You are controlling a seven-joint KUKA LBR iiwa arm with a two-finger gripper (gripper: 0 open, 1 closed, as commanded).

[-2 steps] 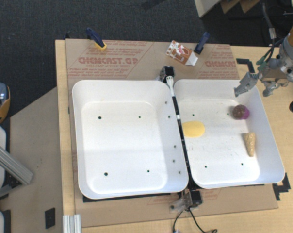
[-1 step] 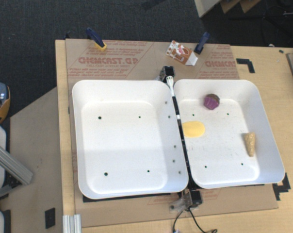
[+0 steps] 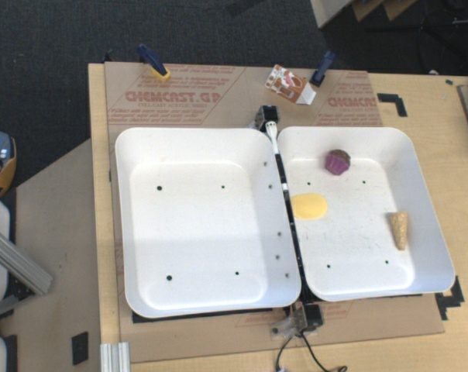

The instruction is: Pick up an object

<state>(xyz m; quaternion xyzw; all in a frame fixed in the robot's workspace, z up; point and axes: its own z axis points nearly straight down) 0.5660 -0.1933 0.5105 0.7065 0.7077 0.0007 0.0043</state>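
Note:
Three small objects lie in the right white bin. A purple rounded lump sits toward the bin's far side. A flat yellow oval rests close to the bin's left wall, near the divide between the bins. A tan elongated piece lies by the right wall.
The left white bin sits beside the right one on a brown board. A small red and white packet lies on the board behind the bins. Blue clamps hold the board's far edge.

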